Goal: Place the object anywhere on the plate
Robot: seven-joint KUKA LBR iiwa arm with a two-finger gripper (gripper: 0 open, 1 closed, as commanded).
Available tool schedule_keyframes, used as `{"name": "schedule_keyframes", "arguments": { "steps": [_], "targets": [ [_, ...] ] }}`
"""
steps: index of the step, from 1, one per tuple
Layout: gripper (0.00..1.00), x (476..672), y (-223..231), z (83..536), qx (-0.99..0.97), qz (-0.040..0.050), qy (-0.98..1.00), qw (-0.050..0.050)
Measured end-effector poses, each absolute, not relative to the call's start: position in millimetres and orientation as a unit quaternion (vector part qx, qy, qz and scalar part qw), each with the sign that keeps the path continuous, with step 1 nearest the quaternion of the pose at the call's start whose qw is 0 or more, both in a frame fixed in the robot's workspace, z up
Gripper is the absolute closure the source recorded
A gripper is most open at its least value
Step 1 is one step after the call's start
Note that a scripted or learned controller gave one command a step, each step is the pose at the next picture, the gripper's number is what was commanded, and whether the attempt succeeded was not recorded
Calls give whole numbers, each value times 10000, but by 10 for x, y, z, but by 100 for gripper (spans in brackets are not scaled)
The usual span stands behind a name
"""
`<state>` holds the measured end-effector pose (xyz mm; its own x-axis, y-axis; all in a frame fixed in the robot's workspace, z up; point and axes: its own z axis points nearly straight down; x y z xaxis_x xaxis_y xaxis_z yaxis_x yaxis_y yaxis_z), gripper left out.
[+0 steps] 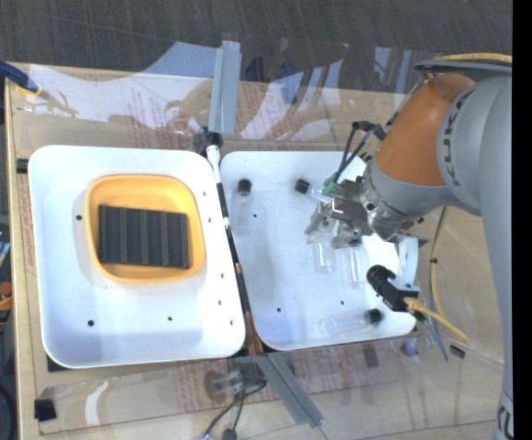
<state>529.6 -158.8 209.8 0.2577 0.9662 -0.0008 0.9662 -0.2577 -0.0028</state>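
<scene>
— Where was the claw (332, 232)?
— Over the right bin (275, 273). I couldn't tell its grip. A clear vial (347, 322) lay below it, the yellow plate (142, 195) far left.

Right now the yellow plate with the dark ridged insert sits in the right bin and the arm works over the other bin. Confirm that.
Not quite. The camera view shows the yellow plate with its dark ridged insert in the left bin, not the right one. The arm does work over the other bin, the right bin, where small clear vials lie.
</scene>
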Motion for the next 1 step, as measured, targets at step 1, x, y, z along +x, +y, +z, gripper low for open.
{"name": "schedule_keyframes", "arguments": {
  "steps": [1],
  "targets": [
    [100,5623,-1276,2396,-7442,3,-6680,7]
  ]
}}
